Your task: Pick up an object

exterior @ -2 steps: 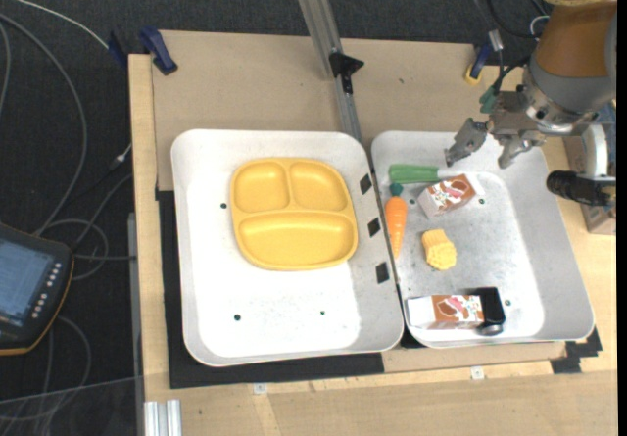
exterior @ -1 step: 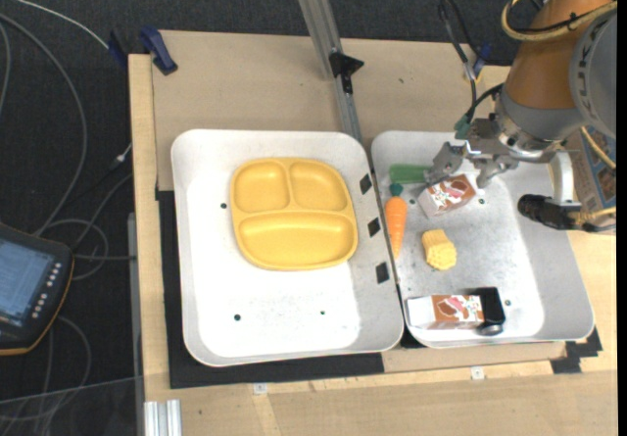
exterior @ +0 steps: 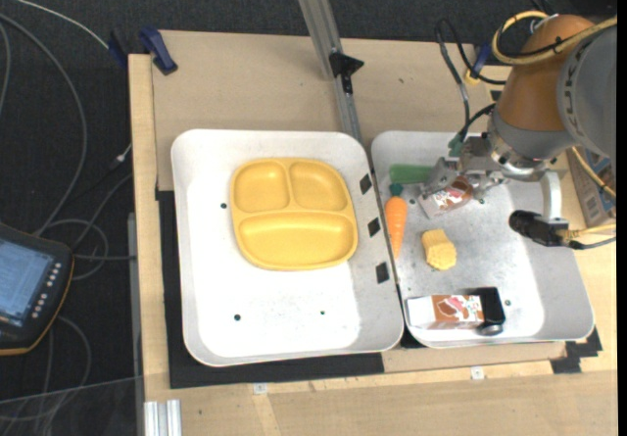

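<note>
The grey arm with its orange band (exterior: 537, 81) reaches in from the right and bends down over the far part of the right-hand shallow white bin (exterior: 549, 302). Its two-finger gripper (exterior: 460, 191) sits low there, with a small crinkled packet in red, white and brown (exterior: 451, 197) directly at its tip. The gripper's own metal body covers the upper side of the packet, so whether the jaws are apart, together or clamped on the packet cannot be told; nor is it clear whether the packet rests on the bin floor or is lifted off it.

Just left of the gripper lies a flat green object (exterior: 406, 173), partly hidden behind the gripper so its shape is hard to make out. An orange carrot (exterior: 395, 221) lies along the bin's left wall, near the packet. A lumpy yellow piece like a stub of corn (exterior: 440, 250) sits near the middle of the bin, apart from the rest. At the near edge lies a flat white carton with a red-brown picture (exterior: 451, 310), with a black block (exterior: 490, 310) touching its right end. A black cylindrical part (exterior: 534, 225) juts over the bin's right side; what it belongs to is unclear.

The left-hand white bin (exterior: 211, 316) holds a yellow plastic tray with three compartments (exterior: 291, 212). Both bins rest on the wooden tabletop (exterior: 294, 410).
</note>
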You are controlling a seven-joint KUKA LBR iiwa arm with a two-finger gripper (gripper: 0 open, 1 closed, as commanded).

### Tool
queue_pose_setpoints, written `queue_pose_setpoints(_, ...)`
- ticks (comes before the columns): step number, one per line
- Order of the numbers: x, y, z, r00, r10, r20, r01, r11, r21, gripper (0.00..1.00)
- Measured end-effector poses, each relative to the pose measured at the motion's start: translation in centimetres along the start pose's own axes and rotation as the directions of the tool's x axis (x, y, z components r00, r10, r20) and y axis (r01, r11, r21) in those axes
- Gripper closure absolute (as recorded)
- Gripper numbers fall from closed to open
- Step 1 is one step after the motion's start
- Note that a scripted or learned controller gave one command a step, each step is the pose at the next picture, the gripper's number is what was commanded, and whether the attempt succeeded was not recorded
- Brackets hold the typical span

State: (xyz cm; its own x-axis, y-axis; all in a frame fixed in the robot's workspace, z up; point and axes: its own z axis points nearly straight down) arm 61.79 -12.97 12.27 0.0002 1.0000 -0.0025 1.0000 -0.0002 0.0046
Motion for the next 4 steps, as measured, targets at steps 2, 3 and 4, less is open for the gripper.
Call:
queue_pose_setpoints(2,-0.2,0.8,-6.0,1.000,-0.002,-0.001,0.002,1.000,-0.002,1.00)
queue_pose_setpoints(3,-0.1,1.0,-9.8,1.000,-0.002,-0.001,0.002,1.000,-0.002,1.00)
queue_pose_setpoints(4,5.6,-0.4,-11.0,1.000,-0.007,-0.007,0.007,1.000,0.006,1.00)
